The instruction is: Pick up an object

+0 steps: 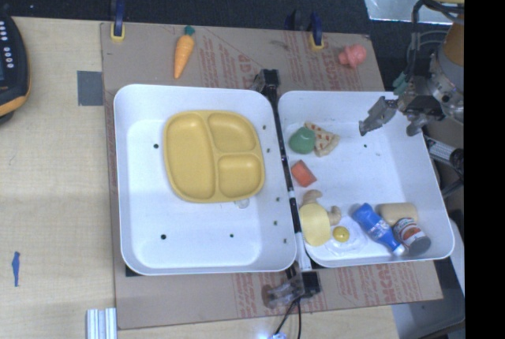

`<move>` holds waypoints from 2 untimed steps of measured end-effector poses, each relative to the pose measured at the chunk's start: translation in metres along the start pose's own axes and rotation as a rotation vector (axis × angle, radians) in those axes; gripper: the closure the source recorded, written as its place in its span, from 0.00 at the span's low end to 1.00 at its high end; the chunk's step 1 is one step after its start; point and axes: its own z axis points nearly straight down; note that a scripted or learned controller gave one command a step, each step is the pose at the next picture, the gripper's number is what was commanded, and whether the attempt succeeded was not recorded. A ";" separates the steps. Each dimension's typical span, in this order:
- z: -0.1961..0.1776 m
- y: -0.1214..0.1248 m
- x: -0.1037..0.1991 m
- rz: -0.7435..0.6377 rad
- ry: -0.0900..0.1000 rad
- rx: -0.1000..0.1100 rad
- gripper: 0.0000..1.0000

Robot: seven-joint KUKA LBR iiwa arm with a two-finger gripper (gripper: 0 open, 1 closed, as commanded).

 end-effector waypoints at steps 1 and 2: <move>0.122 -0.073 -0.039 0.006 0.003 0.016 0.00; 0.197 -0.069 -0.026 -0.001 0.004 0.006 0.00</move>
